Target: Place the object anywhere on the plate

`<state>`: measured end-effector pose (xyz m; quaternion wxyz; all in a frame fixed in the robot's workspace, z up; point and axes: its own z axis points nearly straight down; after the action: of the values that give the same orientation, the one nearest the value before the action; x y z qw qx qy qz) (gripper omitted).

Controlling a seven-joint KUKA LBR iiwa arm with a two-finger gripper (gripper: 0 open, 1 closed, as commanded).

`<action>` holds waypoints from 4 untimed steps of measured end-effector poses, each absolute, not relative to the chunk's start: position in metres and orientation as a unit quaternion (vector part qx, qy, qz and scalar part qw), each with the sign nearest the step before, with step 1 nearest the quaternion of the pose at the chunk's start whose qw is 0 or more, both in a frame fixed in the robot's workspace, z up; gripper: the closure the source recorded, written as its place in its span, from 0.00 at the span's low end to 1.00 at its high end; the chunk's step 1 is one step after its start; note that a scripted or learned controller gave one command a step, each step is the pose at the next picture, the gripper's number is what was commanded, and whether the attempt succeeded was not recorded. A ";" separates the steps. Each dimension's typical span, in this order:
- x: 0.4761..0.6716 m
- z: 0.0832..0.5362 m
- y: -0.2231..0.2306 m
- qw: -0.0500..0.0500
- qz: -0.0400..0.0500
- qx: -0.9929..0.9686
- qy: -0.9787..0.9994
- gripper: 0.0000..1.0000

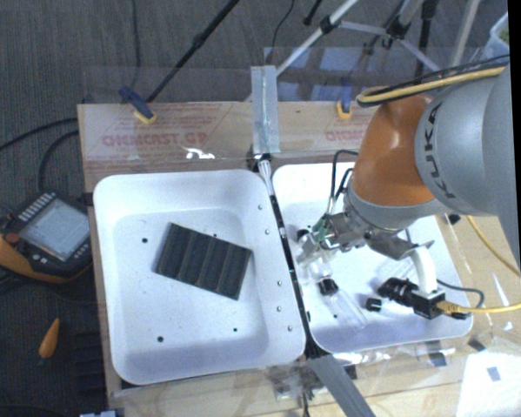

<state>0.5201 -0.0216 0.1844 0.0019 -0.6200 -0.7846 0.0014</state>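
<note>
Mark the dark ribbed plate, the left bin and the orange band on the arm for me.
dark ribbed plate (202,260): camera view, middle of its top face.
left bin (128,341): camera view, bare floor near front-left corner.
orange band (397,152): camera view, its curved side.

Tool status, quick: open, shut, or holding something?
Tool: cannot be told; it sits low over the right bin, near the divider.

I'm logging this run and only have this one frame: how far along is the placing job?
Nothing looks done yet: the dark ribbed plate lies in the left bin with nothing on it. In hand: the gripper is low in the right bin by its left wall, among small dark bits; what it grips, if anything, is unclear. Left: carrying an object over the divider and setting it on the plate.
</note>
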 end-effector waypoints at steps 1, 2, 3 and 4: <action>0.626 0.187 0.028 0.000 0.002 -0.505 -0.863 1.00; 0.669 0.273 0.090 -0.002 0.000 -0.242 -0.970 1.00; 0.659 0.252 0.165 0.000 0.000 -0.233 -0.973 1.00; 0.659 0.356 0.197 -0.002 0.000 -0.083 -0.997 1.00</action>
<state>0.6593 0.1974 0.3559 -0.0020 -0.0829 -0.9966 -0.0002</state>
